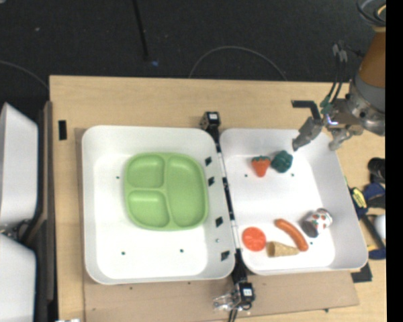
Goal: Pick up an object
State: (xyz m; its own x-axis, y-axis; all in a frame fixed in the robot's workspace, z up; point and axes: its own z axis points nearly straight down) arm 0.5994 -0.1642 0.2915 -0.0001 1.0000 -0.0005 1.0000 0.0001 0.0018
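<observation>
Two white bins sit side by side on the wooden bench (154, 99), and we see the left bin (101, 247) holding a green divided plate (166, 190) with three compartments, lying flat near its middle. The right bin (336, 180) carries all the small toys. Near its far side, a red strawberry-like piece (260, 166) with a green top touches a dark teal lump (281, 160) just to its right. Along the near side we find a flat orange-red disc (254, 238), a tan cone-shaped piece (281, 249) just beside it, and an orange sausage (291, 233) whose long axis runs diagonally from upper left to lower right, its lower end close above the cone. Right of the sausage lies a small grey, white and red object (317, 221); we cannot tell what it is. The gripper (322, 136) hangs over the far right corner of the right bin, its two fingers spread apart with nothing between them; the left finger (305, 135) points down toward the teal lump, near it but not touching. Nothing lies between the fingers and the toys below. Dark cables (235, 56) curve across the floor beyond the bench, and small black clips (211, 120) mark the seam between the bins. We read no writing or labels anywhere.
</observation>
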